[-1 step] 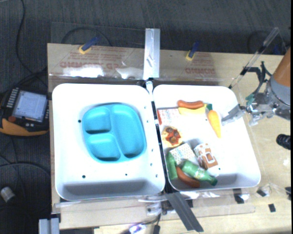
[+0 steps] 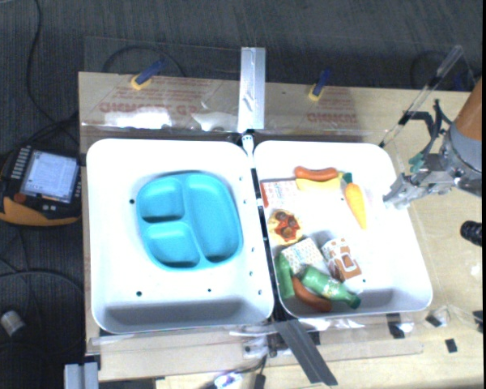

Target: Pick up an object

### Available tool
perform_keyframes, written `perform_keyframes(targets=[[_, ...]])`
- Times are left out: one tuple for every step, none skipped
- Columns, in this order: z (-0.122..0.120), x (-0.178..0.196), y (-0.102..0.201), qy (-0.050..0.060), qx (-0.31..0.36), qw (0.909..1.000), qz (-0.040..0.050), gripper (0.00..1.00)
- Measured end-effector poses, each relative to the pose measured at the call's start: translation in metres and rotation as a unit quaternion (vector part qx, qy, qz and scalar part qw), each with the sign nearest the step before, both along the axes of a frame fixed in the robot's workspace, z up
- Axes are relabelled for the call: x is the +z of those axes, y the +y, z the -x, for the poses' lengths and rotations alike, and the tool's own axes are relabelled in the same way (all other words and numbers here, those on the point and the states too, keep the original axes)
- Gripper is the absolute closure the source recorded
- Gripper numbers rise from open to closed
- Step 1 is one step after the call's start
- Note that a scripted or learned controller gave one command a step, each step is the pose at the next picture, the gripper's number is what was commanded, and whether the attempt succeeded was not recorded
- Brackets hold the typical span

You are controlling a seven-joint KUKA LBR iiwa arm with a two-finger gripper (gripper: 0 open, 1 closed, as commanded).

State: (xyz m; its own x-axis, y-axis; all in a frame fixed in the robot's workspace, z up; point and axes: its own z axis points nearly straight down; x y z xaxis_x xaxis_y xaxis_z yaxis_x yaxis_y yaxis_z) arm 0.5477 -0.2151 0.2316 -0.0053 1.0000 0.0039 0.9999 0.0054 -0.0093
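Observation:
The right white bin (image 2: 405, 250) holds several toy foods: a red sausage (image 2: 316, 172) over a yellow wedge (image 2: 317, 185), an orange carrot (image 2: 355, 204), a red-and-white card (image 2: 278, 191), a dark patterned piece (image 2: 286, 225), a green-and-white packet (image 2: 301, 254), a small brown-and-white box (image 2: 343, 260), a green bottle (image 2: 329, 287) and a brown sausage (image 2: 308, 297). My gripper (image 2: 398, 194) hangs at the bin's right rim, right of the carrot and apart from it, with nothing seen in it.
The left white bin (image 2: 113, 282) holds a blue sectioned plate (image 2: 186, 219). A metal divider (image 2: 252, 87) stands behind the bins, with clamps along the bench's back edge. Cables and a small device (image 2: 40, 185) lie on the floor to the left.

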Motion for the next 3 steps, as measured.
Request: perform_keyframes(targets=[[0.000, 0.000, 0.000, 0.000, 0.000, 1.0000, 0.0000, 0.00], [-0.044, -0.056, 0.012, -0.001, -0.021, 0.9998, 0.0028, 0.00], [-0.079, -0.061, 0.015, -0.002, -0.002, 1.0000, 0.0039, 0.00]])
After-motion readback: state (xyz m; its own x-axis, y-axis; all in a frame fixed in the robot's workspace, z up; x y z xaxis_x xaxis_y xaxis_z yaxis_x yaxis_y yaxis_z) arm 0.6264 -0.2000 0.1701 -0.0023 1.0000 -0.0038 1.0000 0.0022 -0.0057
